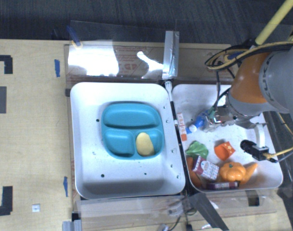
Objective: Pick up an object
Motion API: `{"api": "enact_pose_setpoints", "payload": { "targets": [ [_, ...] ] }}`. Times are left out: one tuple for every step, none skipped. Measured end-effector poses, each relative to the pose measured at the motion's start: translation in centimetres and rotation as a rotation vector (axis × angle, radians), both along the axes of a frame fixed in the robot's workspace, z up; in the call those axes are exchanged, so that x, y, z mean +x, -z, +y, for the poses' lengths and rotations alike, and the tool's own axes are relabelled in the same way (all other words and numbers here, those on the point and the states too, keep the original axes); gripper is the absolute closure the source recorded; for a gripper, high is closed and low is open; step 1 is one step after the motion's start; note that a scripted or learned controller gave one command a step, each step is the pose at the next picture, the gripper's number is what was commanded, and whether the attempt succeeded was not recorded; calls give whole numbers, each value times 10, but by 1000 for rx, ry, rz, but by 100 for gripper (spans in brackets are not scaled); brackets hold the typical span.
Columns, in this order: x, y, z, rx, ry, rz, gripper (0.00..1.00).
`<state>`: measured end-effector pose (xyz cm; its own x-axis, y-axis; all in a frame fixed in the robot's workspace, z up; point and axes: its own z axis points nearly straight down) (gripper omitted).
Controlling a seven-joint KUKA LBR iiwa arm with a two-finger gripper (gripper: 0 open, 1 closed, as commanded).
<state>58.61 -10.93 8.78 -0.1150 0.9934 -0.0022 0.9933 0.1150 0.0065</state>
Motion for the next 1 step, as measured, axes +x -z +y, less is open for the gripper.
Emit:
{"api": "enact_pose_setpoints", "payload": {
  "targets": [
    [76, 2, -6, 1, 191, 4, 100]
  ]
}}
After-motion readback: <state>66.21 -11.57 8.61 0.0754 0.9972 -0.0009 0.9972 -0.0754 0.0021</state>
